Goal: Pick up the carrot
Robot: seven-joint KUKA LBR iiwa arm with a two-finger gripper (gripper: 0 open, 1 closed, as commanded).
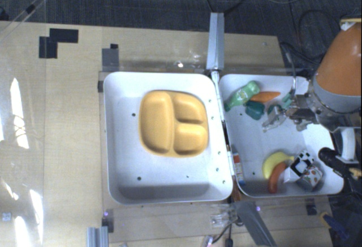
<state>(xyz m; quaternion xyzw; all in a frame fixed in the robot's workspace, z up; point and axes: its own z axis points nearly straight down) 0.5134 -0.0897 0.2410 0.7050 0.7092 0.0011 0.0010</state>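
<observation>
**Tool poised beside the carrot, nothing in it**

From my seat, the yellow tray (172, 122) sits alone in the left bin (121, 183), well left of the tool (275, 115). The carrot (266, 96) lies just up-left of the tool, beside a green bottle (243, 95). The fingers look spread and grasp nothing.

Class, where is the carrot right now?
The carrot lies at the far end of the right bin, beside the green bottle, left of the gripper.
</observation>
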